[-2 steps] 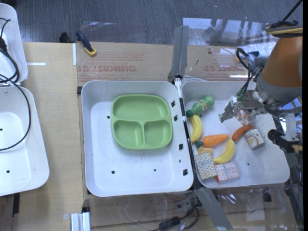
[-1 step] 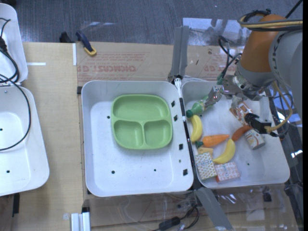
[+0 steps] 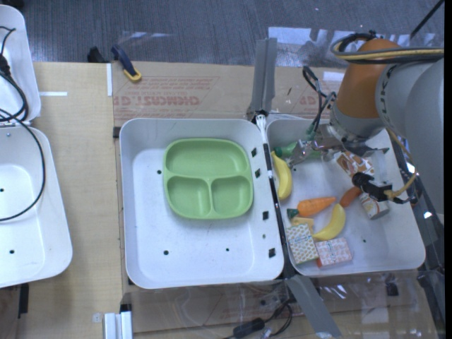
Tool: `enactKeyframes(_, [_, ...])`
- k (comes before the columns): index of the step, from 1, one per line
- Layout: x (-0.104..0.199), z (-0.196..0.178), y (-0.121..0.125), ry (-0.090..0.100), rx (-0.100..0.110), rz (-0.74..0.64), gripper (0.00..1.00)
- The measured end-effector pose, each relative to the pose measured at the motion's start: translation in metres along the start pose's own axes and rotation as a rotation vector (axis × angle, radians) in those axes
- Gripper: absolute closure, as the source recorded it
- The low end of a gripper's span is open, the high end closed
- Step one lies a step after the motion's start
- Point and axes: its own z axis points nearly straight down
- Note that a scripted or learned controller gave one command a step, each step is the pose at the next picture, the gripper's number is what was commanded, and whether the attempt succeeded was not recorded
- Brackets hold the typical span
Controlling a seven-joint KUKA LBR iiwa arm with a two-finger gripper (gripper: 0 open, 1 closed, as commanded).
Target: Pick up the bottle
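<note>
Hovering gripper (image 3: 305,151) beside green bottle (image 3: 285,149)

Bottle (image 3: 284,149): green, small, lying on side in right bin's upper left corner, right of frame centre. Mostly hidden behind end effector hardware; shape details unclear.

matt green plastic tray (image 3: 208,177) in a smooth white plastic bin (image 3: 141,260), pale wood-grain counter (image 3: 74,97), brown cardboard sheet (image 3: 180,90), glossy orange arm band (image 3: 367,80).
</note>
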Motion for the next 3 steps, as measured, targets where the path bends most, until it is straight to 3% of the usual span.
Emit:
enactKeyframes(1, [-0.0017, -0.0056, -0.0003, -0.001, 0.004, 0.002, 1.00])
enactKeyframes(2, [-0.0016, -0.0057, -0.0002, -0.001, 0.004, 0.002, 0.00])
enactKeyframes(3, [-0.0029, -0.0114, -0.0002, -0.001, 0.007, 0.003, 1.00])
